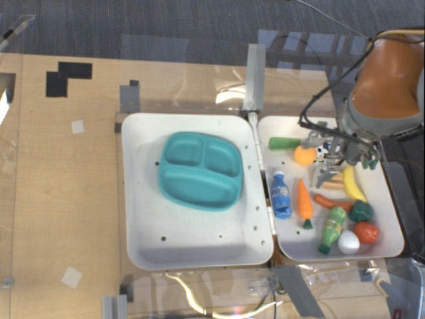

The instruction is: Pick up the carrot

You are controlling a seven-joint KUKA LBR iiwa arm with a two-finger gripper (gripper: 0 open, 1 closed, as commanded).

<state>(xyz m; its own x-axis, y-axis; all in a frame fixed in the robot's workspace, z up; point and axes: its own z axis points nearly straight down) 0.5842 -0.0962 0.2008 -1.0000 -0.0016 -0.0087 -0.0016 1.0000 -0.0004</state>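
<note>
Carrot (304,200) is seen lying in the right bin (392,244), near its left edge, its tip toward the near edge, just beside a blue bottle (281,195) on its left. A teal divided plate (199,169) is held in the left bin (192,244). The gripper (330,166) is positioned over the right bin's middle, near a banana (352,182); whether it is released or clenched cannot be told.

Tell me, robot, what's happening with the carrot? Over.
Gripper above right bin. Carrot lying loose, not held. Blue bottle close beside it.
</note>
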